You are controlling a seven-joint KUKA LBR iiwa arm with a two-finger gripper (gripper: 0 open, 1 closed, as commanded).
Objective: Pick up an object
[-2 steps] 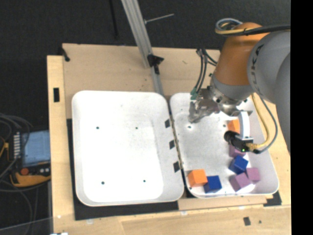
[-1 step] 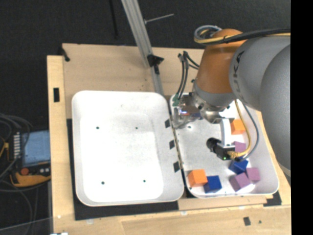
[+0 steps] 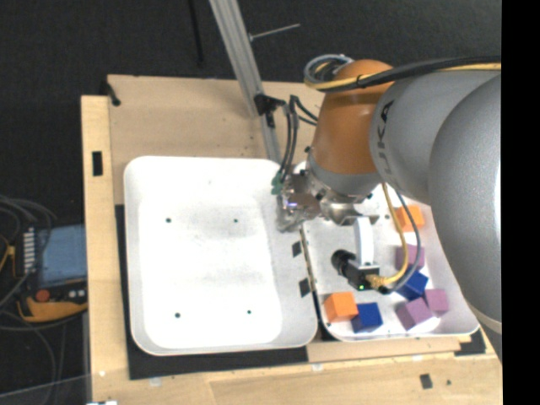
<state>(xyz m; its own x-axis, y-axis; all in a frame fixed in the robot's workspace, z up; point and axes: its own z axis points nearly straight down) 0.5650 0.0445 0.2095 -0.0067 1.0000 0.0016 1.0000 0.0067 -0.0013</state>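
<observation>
At the left rim of the right bin (image 3: pixel 384 334) | gripper (image 3: pixel 296 208), open or closed we cannot tell | orange cube (image 3: pixel 342 305) just beside blue cube (image 3: pixel 368 316)

Near orange block (image 3: pixel 342 305): you'll see it flat at the near left of the right bin (image 3: pixel 392 335).
Near blue block (image 3: pixel 367 317): just right of it, touching.
Purple blocks (image 3: pixel 413 313): two, further right, side by side.
Far blue block (image 3: pixel 414 285): just behind them.
Far orange block (image 3: pixel 409 218): far right, partly hidden.
</observation>
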